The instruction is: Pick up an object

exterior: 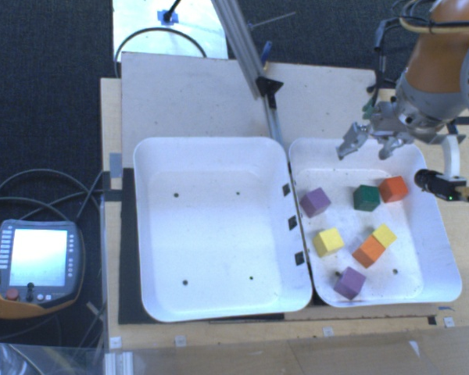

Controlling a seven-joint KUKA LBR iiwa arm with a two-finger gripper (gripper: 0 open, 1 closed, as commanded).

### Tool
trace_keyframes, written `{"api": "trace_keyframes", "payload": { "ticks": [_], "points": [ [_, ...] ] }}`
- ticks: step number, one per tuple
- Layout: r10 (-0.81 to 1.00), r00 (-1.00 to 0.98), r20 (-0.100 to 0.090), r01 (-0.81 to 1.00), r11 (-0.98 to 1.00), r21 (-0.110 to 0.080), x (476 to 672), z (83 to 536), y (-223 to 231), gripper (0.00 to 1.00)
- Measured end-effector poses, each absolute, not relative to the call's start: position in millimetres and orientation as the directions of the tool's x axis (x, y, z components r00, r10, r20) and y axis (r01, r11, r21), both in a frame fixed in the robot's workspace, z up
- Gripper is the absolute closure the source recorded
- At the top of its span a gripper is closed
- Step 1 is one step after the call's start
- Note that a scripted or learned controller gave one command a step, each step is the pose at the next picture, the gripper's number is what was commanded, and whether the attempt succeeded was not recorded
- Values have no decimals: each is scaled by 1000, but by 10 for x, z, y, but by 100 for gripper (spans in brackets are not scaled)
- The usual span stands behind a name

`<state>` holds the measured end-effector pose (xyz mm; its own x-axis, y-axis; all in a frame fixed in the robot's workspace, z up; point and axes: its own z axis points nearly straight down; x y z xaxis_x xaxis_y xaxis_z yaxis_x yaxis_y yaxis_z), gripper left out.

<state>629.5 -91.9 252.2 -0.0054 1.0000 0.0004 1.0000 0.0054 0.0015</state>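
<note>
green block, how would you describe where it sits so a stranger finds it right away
Look at the right-hand shallow white plastic bin, the one with the small coloured blocks. Near its far edge, below the arm's tool, sits the small dark green cube, just left of the red-orange cube. It is the only green block; the rest are purple, yellow or orange.

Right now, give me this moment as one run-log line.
pincer: open, nothing held, above right bin's far edge | green cube: nearest, untouched | left bin: no blocks
</note>
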Motion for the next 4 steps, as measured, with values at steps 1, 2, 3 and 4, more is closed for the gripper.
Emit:
{"api": "trace_keyframes", "payload": {
  "ticks": [1, 2, 3, 4],
  "points": [
    [1000, -5, 1, 1000, 5, 2, 6295, 2523, -919, 0],
    [1000, -2, -1, 1000, 2, -1, 6296, 2113, -932, 0],
    [1000, -3, 0, 1000, 3, -2, 6293, 1676, -866, 0],
    [1000, -3, 0, 1000, 3, -1, 6373, 1227, -879, 0]
  ]
}}
